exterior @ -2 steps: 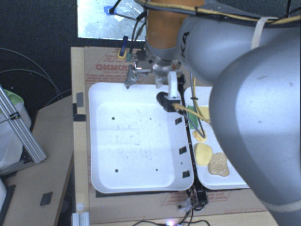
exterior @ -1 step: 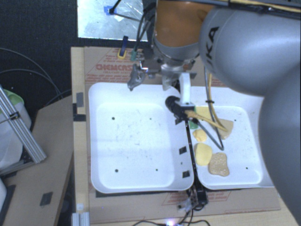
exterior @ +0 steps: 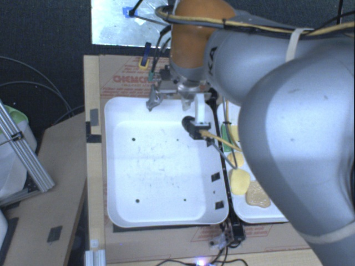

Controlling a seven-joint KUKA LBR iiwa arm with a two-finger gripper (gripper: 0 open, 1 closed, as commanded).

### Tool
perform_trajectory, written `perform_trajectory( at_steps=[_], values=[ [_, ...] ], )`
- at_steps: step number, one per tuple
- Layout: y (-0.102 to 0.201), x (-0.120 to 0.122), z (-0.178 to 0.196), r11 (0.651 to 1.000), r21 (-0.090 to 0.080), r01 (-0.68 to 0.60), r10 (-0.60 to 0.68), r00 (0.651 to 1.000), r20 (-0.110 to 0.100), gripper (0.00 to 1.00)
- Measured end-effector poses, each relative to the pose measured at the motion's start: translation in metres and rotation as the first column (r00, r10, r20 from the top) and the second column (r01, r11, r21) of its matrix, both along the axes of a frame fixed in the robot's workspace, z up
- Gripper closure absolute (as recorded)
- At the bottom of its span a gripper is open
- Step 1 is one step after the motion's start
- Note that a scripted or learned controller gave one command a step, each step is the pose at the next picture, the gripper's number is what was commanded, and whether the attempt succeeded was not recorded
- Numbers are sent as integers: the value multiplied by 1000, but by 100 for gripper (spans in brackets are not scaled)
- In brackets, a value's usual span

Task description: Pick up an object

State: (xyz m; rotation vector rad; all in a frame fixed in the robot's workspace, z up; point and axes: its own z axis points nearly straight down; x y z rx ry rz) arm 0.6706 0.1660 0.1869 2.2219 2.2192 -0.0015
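Probably light and soft, so take gently across the middle the yellow lump (exterior: pixel 239 182) lying in the right bin (exterior: pixel 260 219) beside a tan lump (exterior: pixel 258 194); no telling the grip, loose or tight, of the pincer (exterior: pixel 186 101) over the left bin (exterior: pixel 166 165).

A brown cardboard sheet (exterior: pixel 119 76) with red letters lies on the bench. Behind it the floor (exterior: pixel 44 21) is dark, like carpet. A shiny metal plate (exterior: pixel 113 15) sits at the top with blue tape (exterior: pixel 128 11) on it. A silver metal bar (exterior: pixel 25 154) leans at the left. Thin black cables (exterior: pixel 39 85) curl across the dark floor.
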Motion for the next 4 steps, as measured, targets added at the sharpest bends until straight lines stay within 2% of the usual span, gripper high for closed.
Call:
perform_trajectory(
  at_steps=[1, 2, 3, 4],
  values=[
    [5, -37, 136, 1000, 6, -6, 6, 1000, 12, 0],
    [-28, -64, 21, 1000, -1, 1, -1, 1000, -10, 0],
    [-67, -149, -5, 1000, 0, 2, -2, 1000, -10, 0],
    [-53, -185, -106, 1000, 2, -3, 3, 1000, -1, 0]
  ],
)
